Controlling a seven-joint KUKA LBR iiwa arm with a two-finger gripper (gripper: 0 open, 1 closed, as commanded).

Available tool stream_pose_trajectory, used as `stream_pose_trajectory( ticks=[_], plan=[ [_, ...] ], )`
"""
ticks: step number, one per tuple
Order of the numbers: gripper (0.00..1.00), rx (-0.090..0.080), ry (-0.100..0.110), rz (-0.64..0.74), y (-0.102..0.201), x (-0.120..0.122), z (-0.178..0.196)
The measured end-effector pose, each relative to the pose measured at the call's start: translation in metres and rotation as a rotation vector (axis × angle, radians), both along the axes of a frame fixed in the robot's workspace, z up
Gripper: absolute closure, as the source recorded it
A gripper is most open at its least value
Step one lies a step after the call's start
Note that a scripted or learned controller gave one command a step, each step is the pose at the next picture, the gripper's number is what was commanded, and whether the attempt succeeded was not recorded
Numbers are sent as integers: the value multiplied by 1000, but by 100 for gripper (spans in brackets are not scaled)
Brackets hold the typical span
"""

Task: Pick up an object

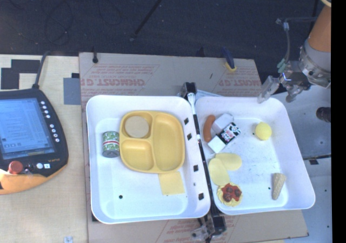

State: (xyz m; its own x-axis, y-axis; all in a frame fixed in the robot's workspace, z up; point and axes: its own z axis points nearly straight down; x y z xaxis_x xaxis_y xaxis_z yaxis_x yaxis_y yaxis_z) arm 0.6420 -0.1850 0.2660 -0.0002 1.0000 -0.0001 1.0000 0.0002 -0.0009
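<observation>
My gripper [279, 92] hangs over the far right corner of the right bin [299, 152], fingers spread and nothing between them. The right bin holds an orange sausage [208, 127], a white carton with black print [225, 131], a yellow ball [263, 131], two pale yellow flat pieces [224, 166], a small red-topped round [231, 194] and a tan cone [278, 185]. The yellow ball is the nearest to the gripper, lying below and a little left of it.
The left bin [102, 193] holds a yellow divided tray [162, 147] with a tan disc [136, 126] in one section, a small green can [111, 144] and a yellow square slice [172, 183]. A tablet pendant [27, 128] lies on the bench at the left.
</observation>
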Motion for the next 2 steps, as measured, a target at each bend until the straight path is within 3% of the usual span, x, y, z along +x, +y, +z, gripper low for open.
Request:
stream_pose_trajectory(
  ticks=[1, 2],
  plan=[
    [0, 2, 10, -1, -29, -21, -113],
    [0, 2, 5, 5, -25, 2, -177]
  ],
)
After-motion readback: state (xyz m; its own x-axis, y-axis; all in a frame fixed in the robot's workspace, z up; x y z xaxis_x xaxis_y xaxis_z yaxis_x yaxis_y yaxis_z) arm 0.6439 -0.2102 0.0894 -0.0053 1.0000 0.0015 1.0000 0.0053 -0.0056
